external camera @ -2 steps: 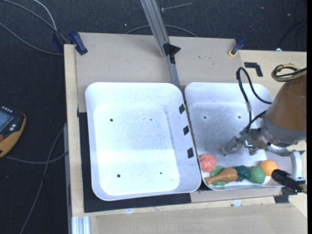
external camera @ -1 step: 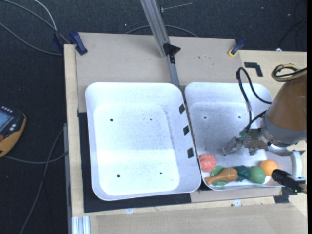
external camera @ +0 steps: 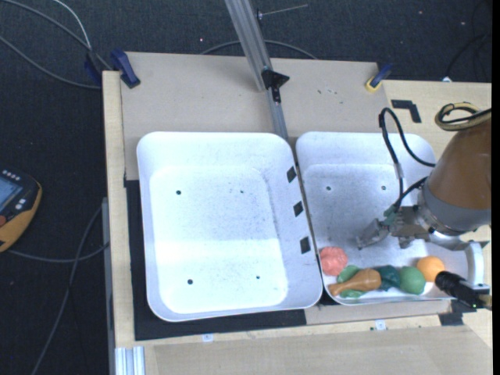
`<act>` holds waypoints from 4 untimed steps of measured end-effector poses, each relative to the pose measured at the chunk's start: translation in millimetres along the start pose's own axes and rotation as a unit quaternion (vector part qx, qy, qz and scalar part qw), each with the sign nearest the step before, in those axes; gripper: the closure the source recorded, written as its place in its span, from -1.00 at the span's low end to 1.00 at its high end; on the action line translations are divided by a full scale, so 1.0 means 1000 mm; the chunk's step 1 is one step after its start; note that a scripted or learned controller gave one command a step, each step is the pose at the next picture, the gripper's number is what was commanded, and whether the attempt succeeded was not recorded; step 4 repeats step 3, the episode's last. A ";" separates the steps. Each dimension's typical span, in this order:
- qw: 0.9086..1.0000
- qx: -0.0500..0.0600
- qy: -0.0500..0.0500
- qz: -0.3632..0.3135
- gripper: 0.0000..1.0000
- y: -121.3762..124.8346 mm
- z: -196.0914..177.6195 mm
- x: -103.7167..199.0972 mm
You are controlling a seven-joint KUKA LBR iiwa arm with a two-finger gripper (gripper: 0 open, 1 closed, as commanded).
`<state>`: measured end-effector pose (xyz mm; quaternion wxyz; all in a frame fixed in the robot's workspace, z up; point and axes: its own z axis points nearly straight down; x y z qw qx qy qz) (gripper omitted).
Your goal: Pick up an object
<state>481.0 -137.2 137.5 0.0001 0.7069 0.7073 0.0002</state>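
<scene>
The right bin [external camera: 344, 158] holds several small toy-like objects along its near edge: one pink lump [external camera: 333, 259], one tan-orange piece [external camera: 358, 282], one green piece [external camera: 408, 279] and one orange ball [external camera: 430, 268], lying close together. The left bin [external camera: 211, 225] sits beside it. The gripper [external camera: 381, 233] is over the right bin's floor, just above the objects; its state cannot be determined. Nothing is visible between its tips. No legible writing.

Grey KUKA arm [external camera: 461, 213] had a wide orange band [external camera: 465, 166], black looped cable [external camera: 391, 143] beside it, grey metal two-finger gripper [external camera: 375, 235] below the band.
</scene>
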 end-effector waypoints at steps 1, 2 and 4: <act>1.000 0.000 0.000 0.000 -1.00 0.000 0.000 0.000; 1.000 0.000 0.000 0.000 -1.00 0.000 0.000 0.000; 1.000 -0.002 0.000 -0.001 -1.00 0.001 -0.049 0.017</act>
